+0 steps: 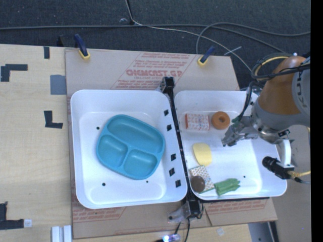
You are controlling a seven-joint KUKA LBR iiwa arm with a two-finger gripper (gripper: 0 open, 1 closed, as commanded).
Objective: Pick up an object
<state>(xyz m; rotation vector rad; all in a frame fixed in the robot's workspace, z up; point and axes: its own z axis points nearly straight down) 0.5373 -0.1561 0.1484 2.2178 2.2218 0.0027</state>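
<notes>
Arm over the right bin!
Jaws hover beside the doughnut; their spread, I cannot tell.

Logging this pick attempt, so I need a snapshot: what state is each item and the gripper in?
blue divided plate: flat in left bin
red-and-white packet: lying flat
brown doughnut: beside packet
yellow block: lying loose
green vegetable: lying near front wall
gripper: low over right bin, holding nothing visible

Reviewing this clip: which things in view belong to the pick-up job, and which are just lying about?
Job: gripper; right bin with yellow block, donut, striped packet, green piece, brown item.

Lying about: blue divided plate in left bin; clamps; cables.
</notes>
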